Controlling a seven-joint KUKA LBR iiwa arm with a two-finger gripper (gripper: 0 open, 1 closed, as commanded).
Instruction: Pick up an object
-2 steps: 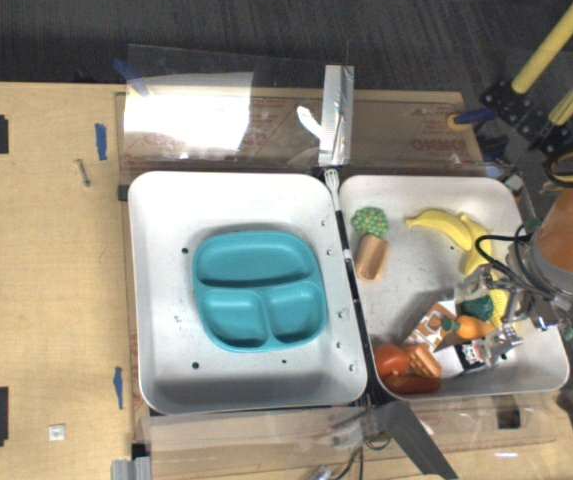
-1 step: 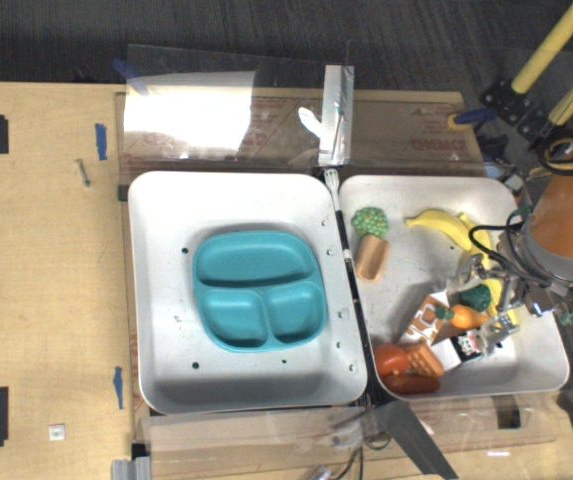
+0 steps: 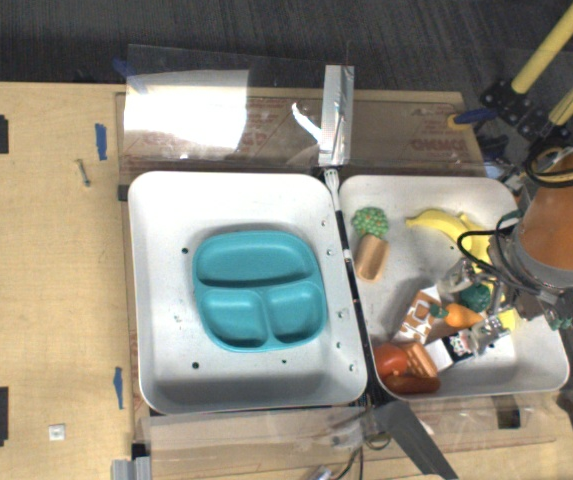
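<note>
The right bin [image 3: 536, 373] holds a heap of toy food. A yellow banana [image 3: 438, 223] lies at its back. A green-topped tan piece [image 3: 371, 240] rests by the left wall. Toward the front are an orange carrot [image 3: 456, 316], a brown and white box [image 3: 421, 318] and a red piece [image 3: 398, 360]. My gripper [image 3: 478, 306] reaches down from the orange-banded arm [image 3: 564, 230] on the right and sits low over the carrot, amid the clutter. A small teal item [image 3: 476, 293] shows right at the gripper.
The left bin [image 3: 161, 268] carries a teal divided plate [image 3: 259, 288]. A clear plastic sheet [image 3: 226, 118] and a metal upright [image 3: 336, 113] stand behind the bins. Yellow poles [image 3: 561, 33] rise at the back right.
</note>
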